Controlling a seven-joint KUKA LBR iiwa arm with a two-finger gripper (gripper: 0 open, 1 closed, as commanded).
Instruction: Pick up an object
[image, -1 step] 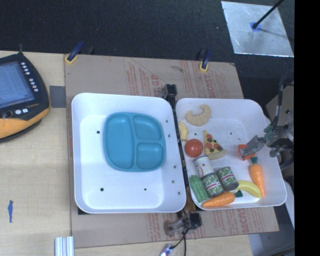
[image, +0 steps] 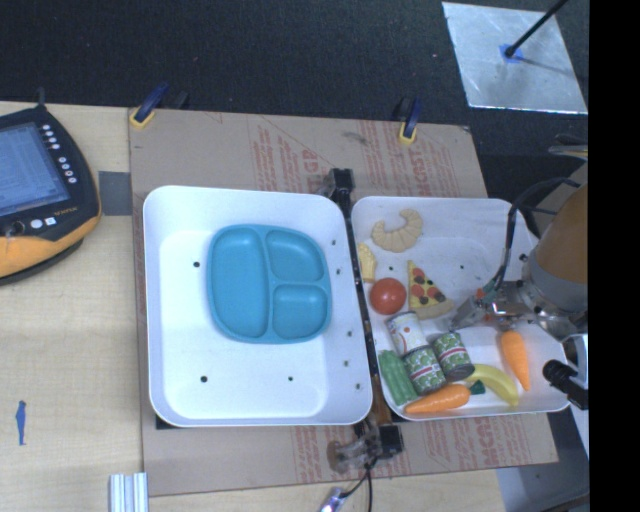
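Gripper is seen low over the right bin, just right of the pizza slice; finger state cannot be told. Tomato, croissant, cans and carrots are shown around it. Blue plate is shown in the left bin.

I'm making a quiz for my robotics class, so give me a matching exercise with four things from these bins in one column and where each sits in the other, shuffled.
Things:
1. blue divided plate
2. croissant
3. tomato
4. banana

Places:
A. right bin, far end
B. right bin, near edge beside a carrot
C. left bin, middle
D. right bin, beside the pizza slice

Pairs: 1-C, 2-A, 3-D, 4-B
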